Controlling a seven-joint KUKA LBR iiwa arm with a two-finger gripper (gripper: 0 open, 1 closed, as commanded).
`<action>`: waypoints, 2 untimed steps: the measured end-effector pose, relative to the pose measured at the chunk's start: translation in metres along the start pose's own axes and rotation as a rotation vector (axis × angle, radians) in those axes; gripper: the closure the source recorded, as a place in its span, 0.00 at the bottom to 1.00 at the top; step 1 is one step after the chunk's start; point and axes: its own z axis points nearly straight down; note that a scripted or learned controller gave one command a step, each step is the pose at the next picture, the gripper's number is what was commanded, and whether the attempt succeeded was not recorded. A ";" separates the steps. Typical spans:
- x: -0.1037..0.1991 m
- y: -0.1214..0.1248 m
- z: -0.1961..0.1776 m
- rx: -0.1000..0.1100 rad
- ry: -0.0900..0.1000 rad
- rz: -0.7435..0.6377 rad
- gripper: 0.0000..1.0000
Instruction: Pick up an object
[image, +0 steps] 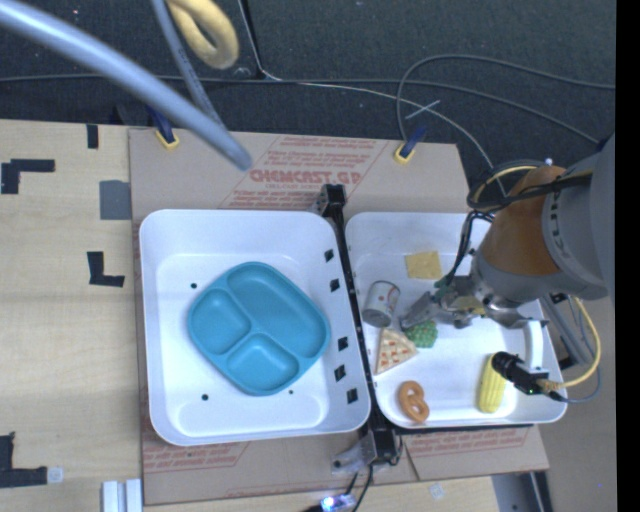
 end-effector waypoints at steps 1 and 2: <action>-0.001 0.001 -0.013 -0.004 -0.002 0.000 1.00; 0.000 -0.006 -0.073 -0.003 0.000 0.000 1.00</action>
